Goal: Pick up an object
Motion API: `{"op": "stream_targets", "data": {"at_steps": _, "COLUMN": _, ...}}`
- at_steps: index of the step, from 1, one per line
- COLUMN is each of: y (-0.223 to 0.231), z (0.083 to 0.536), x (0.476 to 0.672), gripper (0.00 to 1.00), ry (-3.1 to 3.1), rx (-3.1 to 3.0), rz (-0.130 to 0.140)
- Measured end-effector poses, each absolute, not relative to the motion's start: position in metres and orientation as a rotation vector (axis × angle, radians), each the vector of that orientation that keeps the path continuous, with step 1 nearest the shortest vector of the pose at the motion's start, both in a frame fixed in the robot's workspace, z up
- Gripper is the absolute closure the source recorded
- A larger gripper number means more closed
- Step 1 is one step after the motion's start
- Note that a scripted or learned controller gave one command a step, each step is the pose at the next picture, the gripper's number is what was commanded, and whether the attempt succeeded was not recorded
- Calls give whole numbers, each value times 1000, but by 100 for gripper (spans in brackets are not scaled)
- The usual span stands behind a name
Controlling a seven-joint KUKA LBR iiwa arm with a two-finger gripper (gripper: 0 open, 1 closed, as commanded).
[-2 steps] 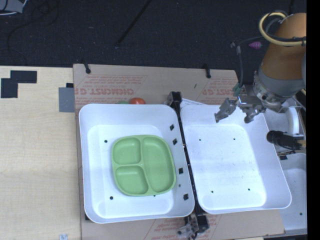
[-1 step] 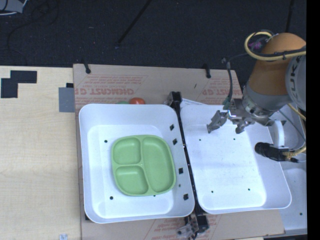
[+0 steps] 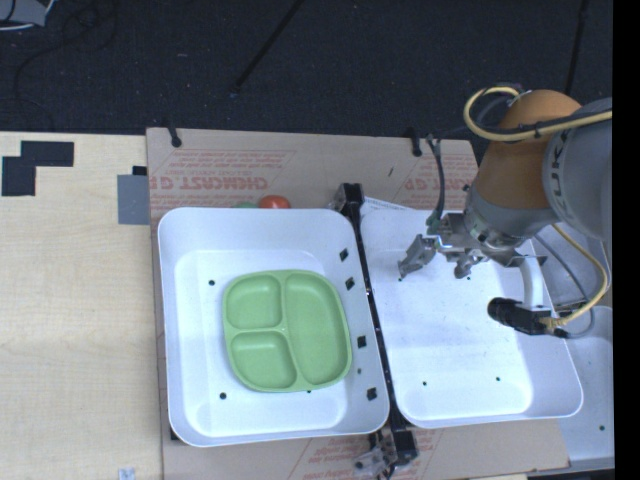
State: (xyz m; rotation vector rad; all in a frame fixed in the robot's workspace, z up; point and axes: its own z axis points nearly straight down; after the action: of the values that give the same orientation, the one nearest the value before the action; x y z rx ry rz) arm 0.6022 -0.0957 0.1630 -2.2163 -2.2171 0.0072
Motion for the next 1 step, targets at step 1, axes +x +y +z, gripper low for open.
{"op": "stream_targets", "data": {"at_steps": 1, "y": -91, "z": 119, "x": 598, "gripper": 0, "ry": -2216, "rx": -2217, "rz": 7}}
